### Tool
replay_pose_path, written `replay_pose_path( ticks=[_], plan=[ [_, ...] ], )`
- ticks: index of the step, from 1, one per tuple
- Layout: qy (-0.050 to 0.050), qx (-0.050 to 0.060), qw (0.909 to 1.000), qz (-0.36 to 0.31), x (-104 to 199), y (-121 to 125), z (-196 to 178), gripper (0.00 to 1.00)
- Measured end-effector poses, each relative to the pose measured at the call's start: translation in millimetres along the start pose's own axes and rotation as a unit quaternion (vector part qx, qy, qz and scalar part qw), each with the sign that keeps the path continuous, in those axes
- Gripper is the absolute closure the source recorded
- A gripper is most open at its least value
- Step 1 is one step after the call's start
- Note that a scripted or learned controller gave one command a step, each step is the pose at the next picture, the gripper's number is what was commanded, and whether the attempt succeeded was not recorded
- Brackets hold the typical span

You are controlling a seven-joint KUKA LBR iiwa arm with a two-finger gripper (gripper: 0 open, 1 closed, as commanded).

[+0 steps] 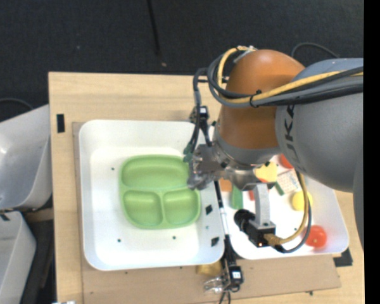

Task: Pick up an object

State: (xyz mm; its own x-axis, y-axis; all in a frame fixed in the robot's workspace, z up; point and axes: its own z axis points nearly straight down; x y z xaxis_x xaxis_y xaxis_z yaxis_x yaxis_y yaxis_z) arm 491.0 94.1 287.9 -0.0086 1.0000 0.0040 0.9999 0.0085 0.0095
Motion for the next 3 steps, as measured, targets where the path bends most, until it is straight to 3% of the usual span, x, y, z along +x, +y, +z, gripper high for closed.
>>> replay_pose_path(
  ticks=[1, 2, 3],
  plan=[
    [-0.002, -0.003, 1.0000, 0.007, -69, 0, -121, 1.00],
    [-0.005, 0.008, 0.9999, 0.011, -196, -5, -28, 1.00],
    [-0.001, 0.002, 1.0000, -0.002, -73, 4, -65, 1.00]
  ],
)
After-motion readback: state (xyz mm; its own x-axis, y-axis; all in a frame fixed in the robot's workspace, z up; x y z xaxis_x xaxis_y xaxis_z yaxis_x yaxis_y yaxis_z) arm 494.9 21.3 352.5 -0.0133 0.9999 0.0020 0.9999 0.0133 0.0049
